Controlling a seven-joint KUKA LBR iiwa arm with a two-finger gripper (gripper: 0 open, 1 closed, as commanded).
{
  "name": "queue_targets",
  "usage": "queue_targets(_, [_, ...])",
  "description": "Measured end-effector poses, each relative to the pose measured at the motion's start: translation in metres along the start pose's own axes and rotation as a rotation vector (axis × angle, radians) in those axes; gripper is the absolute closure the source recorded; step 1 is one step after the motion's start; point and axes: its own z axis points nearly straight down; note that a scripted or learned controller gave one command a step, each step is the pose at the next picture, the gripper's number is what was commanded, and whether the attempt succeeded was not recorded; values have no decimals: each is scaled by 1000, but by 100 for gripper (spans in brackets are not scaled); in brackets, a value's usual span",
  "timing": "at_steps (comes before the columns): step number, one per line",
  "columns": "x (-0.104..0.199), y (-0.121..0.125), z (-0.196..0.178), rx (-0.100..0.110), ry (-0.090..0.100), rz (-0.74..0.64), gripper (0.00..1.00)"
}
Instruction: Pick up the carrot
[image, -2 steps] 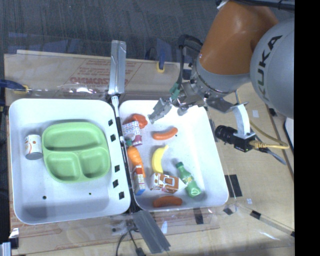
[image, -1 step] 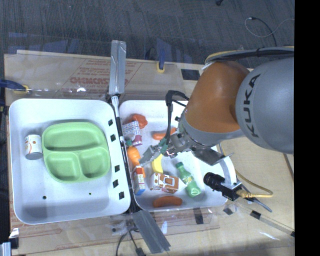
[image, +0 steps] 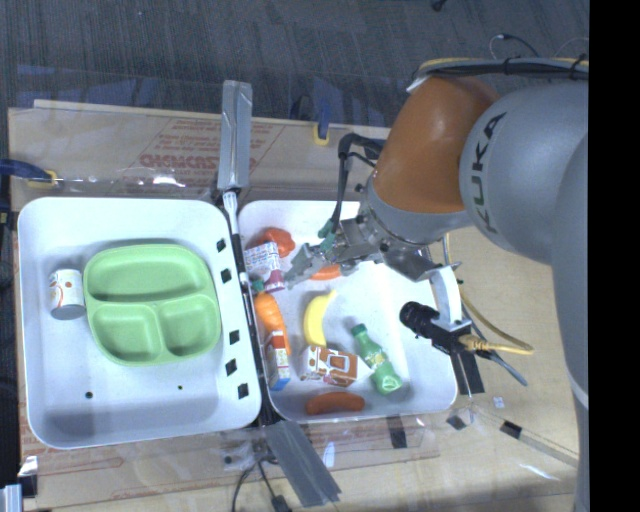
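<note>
Arm (image: 480, 150): reaching in from the right, hanging low over the right bin (image: 440, 385).
Jaws: the gripper (image: 312, 262) is sitting over the bin's upper left, something orange showing right at its tip; too cluttered to call a grip.
Carrot (image: 269, 310): lying along the left wall, just below the gripper.
Neighbours: banana (image: 316, 318), green bottle (image: 375, 358), small carton (image: 331, 366) and sausage (image: 335, 403) are crowding the bin floor.
Left bin (image: 50, 400): green divided plate (image: 152, 302) and small cup (image: 66, 293) are resting inside.
</note>
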Motion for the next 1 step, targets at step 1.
queue_targets(1, [-4,72,11,1,0,-38,0])
